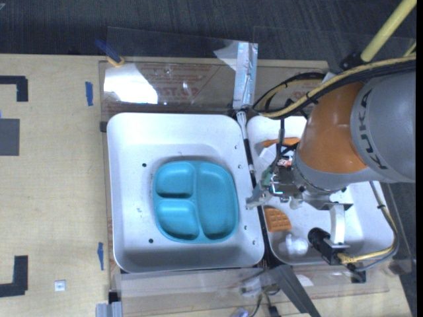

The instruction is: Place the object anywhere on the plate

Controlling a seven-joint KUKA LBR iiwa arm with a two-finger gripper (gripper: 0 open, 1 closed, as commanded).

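Observation:
A blue plate (195,199) with three compartments lies in the left white bin (132,144), with nothing on it. My gripper (276,194) hangs low over the left side of the right bin (370,224), under the grey and orange arm. Just below the gripper lies an orange waffle-patterned object (277,220). Whether the gripper touches it cannot be made out. A small white object (295,245) rests near the right bin's front edge. Part of another orange object (271,142) peeks out behind the arm.
The divider between the two bins (254,177) runs just left of the gripper. A clear plastic wall (178,78) stands behind the left bin. Yellow and black cables (291,91) loop above the right bin.

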